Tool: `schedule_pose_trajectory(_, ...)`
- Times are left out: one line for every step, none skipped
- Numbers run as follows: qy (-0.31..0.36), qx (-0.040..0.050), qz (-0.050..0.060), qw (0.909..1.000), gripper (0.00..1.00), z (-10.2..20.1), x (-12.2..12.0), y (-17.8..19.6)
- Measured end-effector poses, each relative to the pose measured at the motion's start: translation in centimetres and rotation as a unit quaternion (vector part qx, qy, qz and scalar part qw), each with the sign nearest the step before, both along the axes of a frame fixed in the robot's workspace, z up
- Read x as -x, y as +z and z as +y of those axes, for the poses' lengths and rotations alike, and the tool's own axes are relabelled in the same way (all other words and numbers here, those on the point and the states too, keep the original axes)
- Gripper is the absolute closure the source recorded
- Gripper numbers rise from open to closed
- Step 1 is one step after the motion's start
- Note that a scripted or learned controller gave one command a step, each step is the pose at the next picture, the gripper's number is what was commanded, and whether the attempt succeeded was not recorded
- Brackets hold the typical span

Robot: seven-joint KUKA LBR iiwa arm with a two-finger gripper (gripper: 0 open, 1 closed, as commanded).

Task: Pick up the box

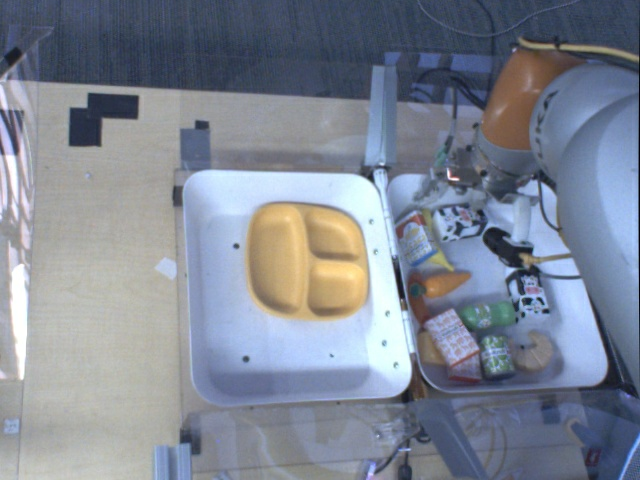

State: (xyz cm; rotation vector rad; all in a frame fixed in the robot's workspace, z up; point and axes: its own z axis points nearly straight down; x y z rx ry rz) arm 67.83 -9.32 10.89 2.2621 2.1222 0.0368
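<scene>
The gripper (452, 176) hangs over the back edge of the right bin (580, 330), near its back left corner. I cannot tell if it is spread or pressed together. A small cow carton (460, 223) sits just in front of it. A red and yellow pack (414, 238) lies beside that, against the bin's left wall. The big grey arm (590, 158) covers the right side of this bin.

Next comes a carrot (441, 284), then a green pouch (487, 316), with a second cow carton (528, 296) to the right.

The box (452, 336) is well apart from the gripper, in the front left part of the right bin. It is red and white with small marks on top. It lies flat and a bit turned. It is packed in tight. The green pouch is just behind it, a green can (495, 358) touches its right side, and the left wall is close. A round tan cookie (536, 351) lies past the can.

The left bin (215, 268) has lots of bare white floor around a yellow tray (305, 258) in its middle.
</scene>
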Motion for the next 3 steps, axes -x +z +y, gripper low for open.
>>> schedule_pose_trajectory(0.012,0.0022,0.001,0.9999,0.00,0.2,-0.2,0.0)
schedule_pose_trajectory(-0.034,-0.0009,-0.002,0.9994,0.00,0.2,0.5,-0.1)
schedule_pose_trajectory(-0.078,-0.0081,0.018,0.9968,0.00,4.8,0.8,7.9)
